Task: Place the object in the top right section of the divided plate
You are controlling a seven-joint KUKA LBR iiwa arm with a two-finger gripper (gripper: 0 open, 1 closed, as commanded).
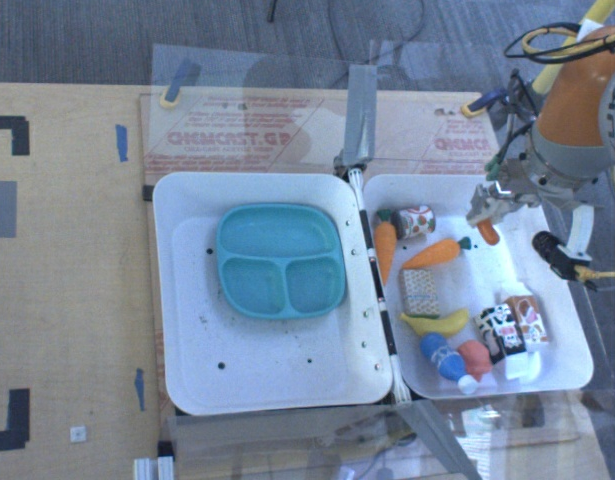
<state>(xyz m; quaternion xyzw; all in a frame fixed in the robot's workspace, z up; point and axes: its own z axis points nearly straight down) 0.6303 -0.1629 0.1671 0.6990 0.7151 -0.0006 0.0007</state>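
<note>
The gripper (487, 216) hangs over the right bin (575, 363), its fingers seemingly pinching a small orange object (489, 233), so the carrying step is in hand; next comes a long traverse left to the teal divided plate (281, 259), which lies well apart from the fingers.
</note>
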